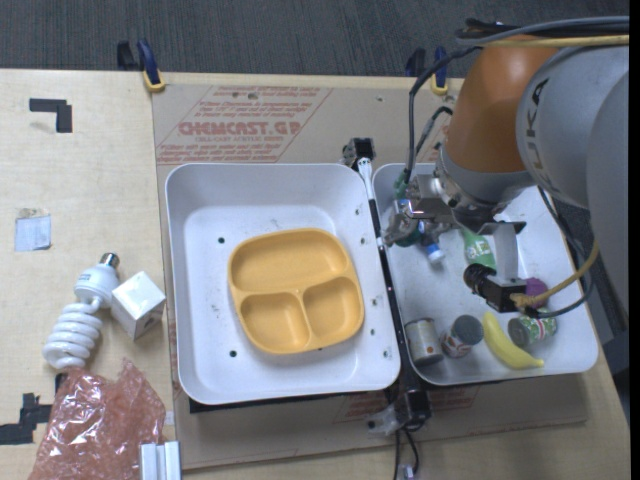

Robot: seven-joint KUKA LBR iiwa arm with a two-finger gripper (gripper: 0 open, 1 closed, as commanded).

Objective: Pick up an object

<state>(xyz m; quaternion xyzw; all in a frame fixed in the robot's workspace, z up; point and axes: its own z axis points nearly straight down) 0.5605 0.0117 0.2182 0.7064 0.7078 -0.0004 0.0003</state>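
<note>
Yellow banana (511,343) and small cans (421,339) crowd the right bin's (570,358) front edge, so your gripper (412,218), hanging near the back-left wall, could clip that wall or snag cables. Can't tell its grip state.

A grey arm with an orange band (500,88) reaches from the right over the right shallow white bin (570,353), its end effector (420,218) low near that bin's left wall; its fingers are hard to make out. In that bin lie a yellow banana (508,343), a small metal can (421,339) and a grey round-topped item (463,334). The left white bin (190,268) holds a yellow three-compartment plastic tray (297,290). On the worktop (60,198) to the left lie a white spiral light bulb (78,315), a white cube (138,303) and crinkled pink plastic wrap (95,428).
</note>
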